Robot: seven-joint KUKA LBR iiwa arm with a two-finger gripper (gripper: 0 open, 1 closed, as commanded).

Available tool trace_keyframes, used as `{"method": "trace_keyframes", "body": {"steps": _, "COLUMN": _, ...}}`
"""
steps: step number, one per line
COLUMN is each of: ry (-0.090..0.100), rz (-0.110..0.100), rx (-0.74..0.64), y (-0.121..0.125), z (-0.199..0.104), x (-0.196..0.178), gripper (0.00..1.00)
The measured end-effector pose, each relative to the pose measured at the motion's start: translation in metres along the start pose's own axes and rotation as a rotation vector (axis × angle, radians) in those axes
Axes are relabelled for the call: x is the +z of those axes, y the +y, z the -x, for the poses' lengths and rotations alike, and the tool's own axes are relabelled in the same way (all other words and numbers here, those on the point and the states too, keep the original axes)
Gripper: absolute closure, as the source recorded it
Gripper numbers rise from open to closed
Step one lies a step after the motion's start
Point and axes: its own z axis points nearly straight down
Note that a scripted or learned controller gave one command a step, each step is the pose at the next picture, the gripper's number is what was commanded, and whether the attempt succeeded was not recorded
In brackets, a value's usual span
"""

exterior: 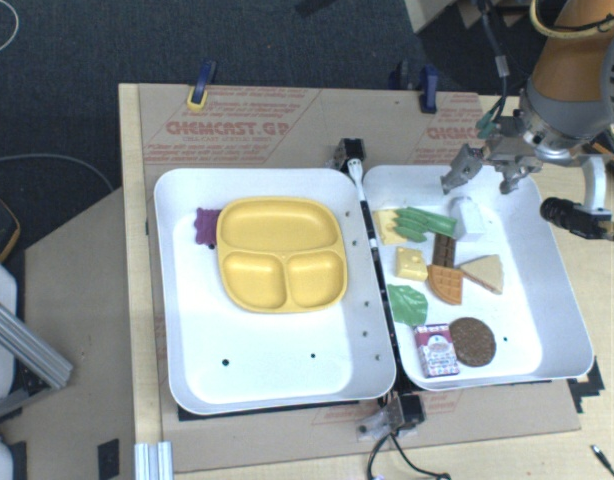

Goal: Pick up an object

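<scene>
Presently, taking the yellow tray (282, 251) in the left bin (187, 338) as the landmark, the pickable things all lie to its right, in the right bin (557, 308). Nearest the camera sit a small red packet (437, 351) and a brown round cookie (474, 340), just beside each other. Beyond them come a green leaf piece (408, 302), a waffle piece (447, 285), a tan wedge (484, 272) and a yellow cheese block (412, 263). Farther still lie a dark bar (444, 249), green beans (423, 222) and a white piece (470, 216). A purple thing (206, 226) touches the tray's left edge. The gripper (489, 172) hangs above the far end of the right bin, over the white piece, fingers spread apart with nothing between them. Judged risks: the items are packed close, so a descent could strike two at once or push one aside; the white piece is pale against the white bin floor and may be misjudged; flat items such as the cookie offer little edge to grasp. On the cardboard beyond the bins, red print reads "CHEMCAST G P" (227, 128); similar print to its right is partly hidden. The packet's label is too small to read.
</scene>
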Motion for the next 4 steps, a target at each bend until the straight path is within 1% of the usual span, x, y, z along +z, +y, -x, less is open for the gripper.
{"method": "trace_keyframes", "body": {"steps": 1, "ry": -0.002, "rz": 0.012, "rx": -0.002, "y": 0.002, "z": 0.000, "x": -0.009, "gripper": 0.00}}
{"method": "trace_keyframes", "body": {"steps": 2, "ry": -0.002, "rz": 0.011, "rx": -0.001, "y": 0.003, "z": 0.009, "x": 0.038, "gripper": 0.00}}
{"method": "trace_keyframes", "body": {"steps": 3, "ry": -0.001, "rz": 0.011, "rx": -0.002, "y": 0.003, "z": 0.010, "x": 0.100, "gripper": 0.00}}
{"method": "trace_keyframes", "body": {"steps": 4, "ry": -0.006, "rz": 0.026, "rx": -0.001, "y": 0.008, "z": 0.013, "x": 0.114, "gripper": 0.00}}
